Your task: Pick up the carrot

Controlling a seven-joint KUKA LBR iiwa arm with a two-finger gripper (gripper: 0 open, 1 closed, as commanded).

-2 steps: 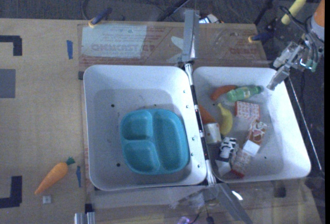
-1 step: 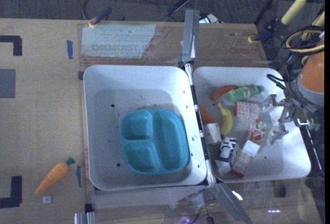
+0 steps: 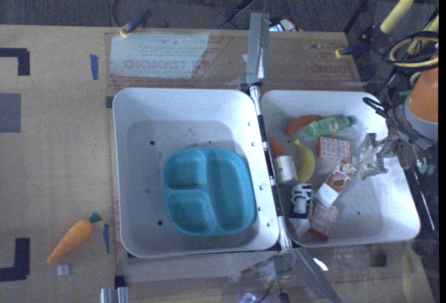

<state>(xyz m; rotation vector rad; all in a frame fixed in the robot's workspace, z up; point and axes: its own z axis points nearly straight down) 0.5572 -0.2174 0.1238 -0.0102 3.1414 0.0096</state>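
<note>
The carrot (image 3: 70, 239) lies on the desk (image 3: 49, 176) outside both bins, near the lower left corner, its green top pointing up and to the right, just left of the left bin (image 3: 132, 113); that bin holds a blue divided tray (image 3: 208, 191). The jaws (image 3: 371, 155) hang over the right bin (image 3: 390, 214), well apart from the carrot, with nothing seen between them; whether they are wide or narrow I cannot tell. Below them lie a green bottle (image 3: 326, 127), a banana (image 3: 304, 160) and small cartons (image 3: 333, 150).
</note>
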